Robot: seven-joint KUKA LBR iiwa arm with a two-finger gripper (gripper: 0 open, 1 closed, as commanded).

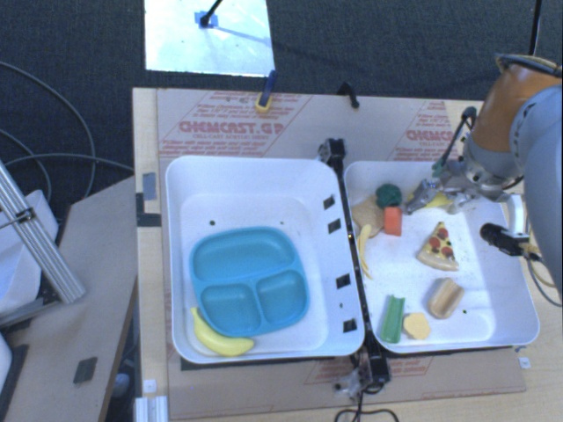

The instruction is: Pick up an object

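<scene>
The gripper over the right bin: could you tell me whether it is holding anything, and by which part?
It cannot be told. The gripper hovers above the right bin near a yellowish piece, but no grasp is discernible.

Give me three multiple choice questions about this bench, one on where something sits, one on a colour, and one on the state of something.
1. Where does the banana lie?
A. in the left bin beside the divided tray
B. in the right bin
C. on the bench outside both bins

2. What colour is the divided tray?
A. red
B. blue
C. white

3. How does the pizza slice sit?
A. held up in the air
B. flat on the right bin's floor
C. on the divided tray

Answers: 1 A, it rests against the tray's near left corner inside the left bin. 2 B, the tray is light blue. 3 B, it lies on the white floor of the right bin.
</scene>
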